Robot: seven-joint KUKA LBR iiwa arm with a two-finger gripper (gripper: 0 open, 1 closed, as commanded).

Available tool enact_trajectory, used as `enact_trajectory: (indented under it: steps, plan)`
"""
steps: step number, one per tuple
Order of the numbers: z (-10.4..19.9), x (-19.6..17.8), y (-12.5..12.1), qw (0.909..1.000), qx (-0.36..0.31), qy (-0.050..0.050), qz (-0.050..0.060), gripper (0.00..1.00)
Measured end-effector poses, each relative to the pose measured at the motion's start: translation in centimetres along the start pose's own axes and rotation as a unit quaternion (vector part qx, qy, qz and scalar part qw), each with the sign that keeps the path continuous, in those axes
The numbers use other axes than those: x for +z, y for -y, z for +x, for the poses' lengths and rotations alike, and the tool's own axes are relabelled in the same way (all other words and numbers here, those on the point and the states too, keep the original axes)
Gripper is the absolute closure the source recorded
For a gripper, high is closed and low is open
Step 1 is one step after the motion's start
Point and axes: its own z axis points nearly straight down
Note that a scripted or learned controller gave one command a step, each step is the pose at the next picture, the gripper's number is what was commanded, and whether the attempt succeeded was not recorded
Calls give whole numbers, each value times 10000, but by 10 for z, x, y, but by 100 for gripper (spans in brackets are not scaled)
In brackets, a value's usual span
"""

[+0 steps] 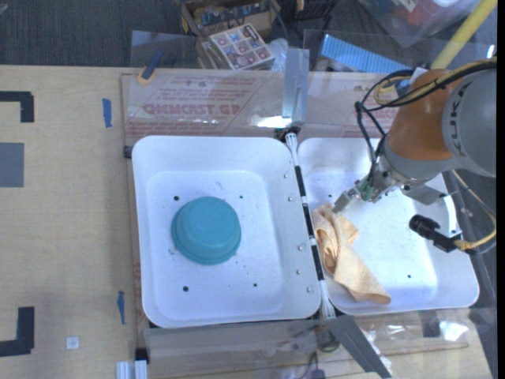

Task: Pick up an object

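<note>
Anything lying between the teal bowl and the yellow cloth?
No loose object. In the camera view, between the teal bowl and the yellow cloth there is bare left bin floor, then the two bins' adjoining rims. The cloth lies against that divider.

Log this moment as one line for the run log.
pincer: low in right bin, just above cloth | cloth: crumpled by left wall | teal bowl: upside down, left bin

Blue tape (106, 112) marks the wooden bench (63, 212).
</note>
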Motion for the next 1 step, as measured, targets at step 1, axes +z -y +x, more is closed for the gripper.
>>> enact_trajectory:
  steps: [1]
  plan:
    - [42, -25, 72, 9953, 971, -25, 40, 0]
